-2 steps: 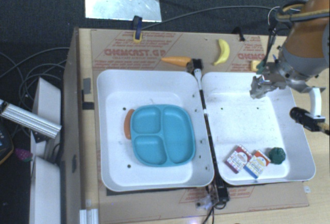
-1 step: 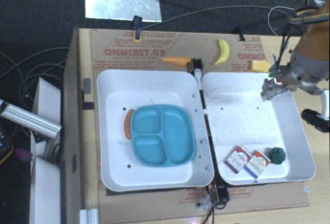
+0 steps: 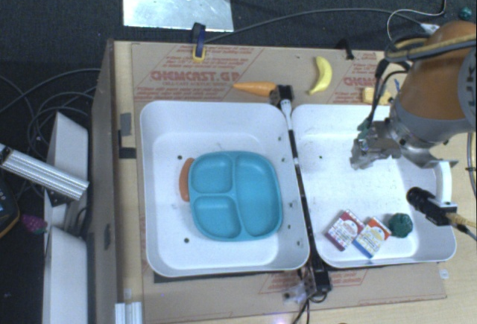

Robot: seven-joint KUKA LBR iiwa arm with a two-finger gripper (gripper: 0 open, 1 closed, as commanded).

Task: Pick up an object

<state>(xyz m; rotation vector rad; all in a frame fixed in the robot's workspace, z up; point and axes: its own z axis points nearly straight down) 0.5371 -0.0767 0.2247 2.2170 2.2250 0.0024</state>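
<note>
My gripper (image 3: pixel 365 153) hangs over the right bin (image 3: pixel 328 129), near its middle right, pointing down at bare white floor. Nothing shows between its tips. Near that bin's front edge lie a small red-and-white box (image 3: pixel 343 229), a blue-and-white packet (image 3: pixel 370 236) touching it, and a dark green lump (image 3: pixel 402 224) just to their right. All three sit well in front of the gripper. The left bin (image 3: pixel 164 166) holds a blue divided plate (image 3: pixel 234 194) with an orange sausage-shaped piece (image 3: pixel 184 178) along its left side.
A yellow banana (image 3: pixel 322 74) and an orange carrot (image 3: pixel 256 89) lie on the cardboard behind the bins. A black cylinder (image 3: pixel 425 205) juts over the right bin's right rim. The grey arm with its orange band (image 3: pixel 440 54) fills the upper right.
</note>
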